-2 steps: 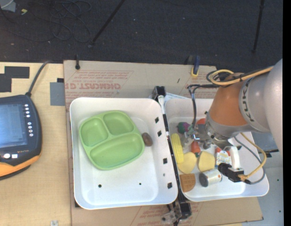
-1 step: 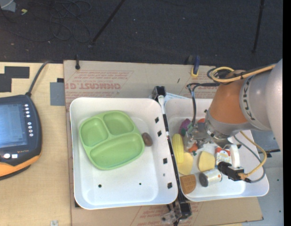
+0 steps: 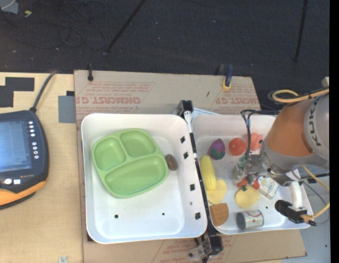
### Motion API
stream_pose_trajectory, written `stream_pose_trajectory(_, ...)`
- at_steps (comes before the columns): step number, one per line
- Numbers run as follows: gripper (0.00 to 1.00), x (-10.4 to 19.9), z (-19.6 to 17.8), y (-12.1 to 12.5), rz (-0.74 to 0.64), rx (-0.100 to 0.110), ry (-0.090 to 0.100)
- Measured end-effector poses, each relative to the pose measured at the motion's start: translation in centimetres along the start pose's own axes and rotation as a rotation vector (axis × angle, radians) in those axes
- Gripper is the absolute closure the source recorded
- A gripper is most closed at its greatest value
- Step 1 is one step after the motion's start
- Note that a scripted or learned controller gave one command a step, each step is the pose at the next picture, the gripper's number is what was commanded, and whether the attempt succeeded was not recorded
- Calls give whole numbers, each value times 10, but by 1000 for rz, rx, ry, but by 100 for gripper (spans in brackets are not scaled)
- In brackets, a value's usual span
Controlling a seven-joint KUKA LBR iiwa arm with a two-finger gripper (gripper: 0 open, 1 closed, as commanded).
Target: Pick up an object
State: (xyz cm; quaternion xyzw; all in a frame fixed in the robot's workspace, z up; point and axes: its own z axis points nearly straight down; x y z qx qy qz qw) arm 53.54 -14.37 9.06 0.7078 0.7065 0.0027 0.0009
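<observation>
My gripper (image 3: 247, 173) reaches down into the right bin (image 3: 268, 119), near its middle. Toy foods lie around it. A red tomato (image 3: 237, 146) and a purple-and-green fruit (image 3: 217, 149) sit just beyond it. A yellow corn cob (image 3: 207, 171) lies to its left. A pale yellow round piece (image 3: 247, 198) and a small white packet (image 3: 267, 187) lie just in front of it. A small orange bit (image 3: 243, 184) shows right under the gripper; whether it is held is unclear.
The left bin (image 3: 136, 223) holds a green divided plate (image 3: 131, 162) with a small brown lump (image 3: 171, 161) beside it. A brown biscuit (image 3: 219, 213) and a grey can (image 3: 250, 219) lie at the right bin's front. A tablet (image 3: 16, 155) sits far left.
</observation>
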Motion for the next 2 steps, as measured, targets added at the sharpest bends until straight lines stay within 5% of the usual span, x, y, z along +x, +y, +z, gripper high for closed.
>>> stream_pose_trajectory(2, 100, 103, -98, 56, -6, 5, -2)
